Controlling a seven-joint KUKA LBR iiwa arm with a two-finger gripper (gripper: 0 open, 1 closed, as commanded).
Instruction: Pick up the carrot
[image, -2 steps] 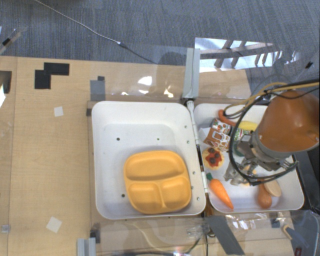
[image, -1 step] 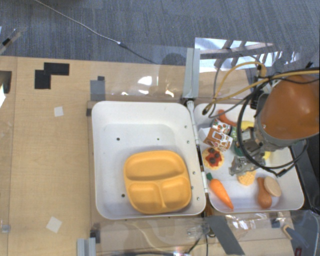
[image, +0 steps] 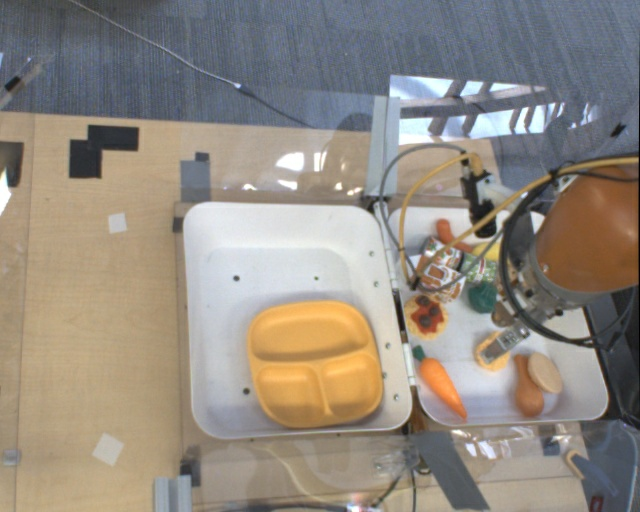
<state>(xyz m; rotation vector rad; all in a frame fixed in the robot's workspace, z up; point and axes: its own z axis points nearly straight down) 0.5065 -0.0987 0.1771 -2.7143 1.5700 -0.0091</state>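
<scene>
Carrot (image: 442, 386) beside right bin's (image: 585, 405) left wall

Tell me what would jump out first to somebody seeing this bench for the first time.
Probably the big yellow divided plate lying in the left bin. Next, the arm's bulky orange band hanging over the right bin, which holds a scatter of small toy foods. Among them the carrot lies untouched near that bin's front left corner, beside the wall between the two bins.
</scene>
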